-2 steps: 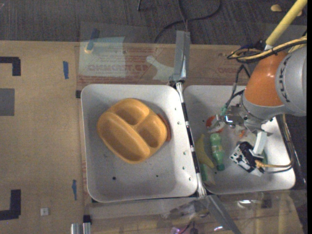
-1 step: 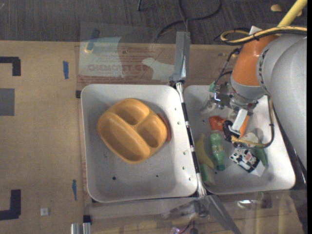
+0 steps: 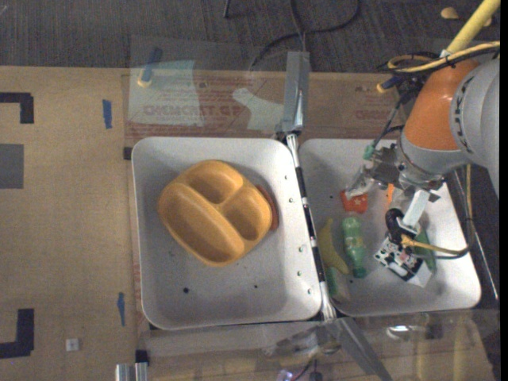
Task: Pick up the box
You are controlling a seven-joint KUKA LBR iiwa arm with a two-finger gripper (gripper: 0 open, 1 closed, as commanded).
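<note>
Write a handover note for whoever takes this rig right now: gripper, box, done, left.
The gripper is over the right bin, near its upper left; open or shut can't be read here.
The box, apparently the small red-orange item, lies in that bin right at the gripper, above the green bottle; a banana lies along the bin's left wall.
Done: arm is at the box; no grasp visible.
Left: grip it, lift it.

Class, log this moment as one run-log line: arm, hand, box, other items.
arm: over right bin | hand: at red box | left bin: yellow divided tray | right bin also: banana, green bottle
</note>
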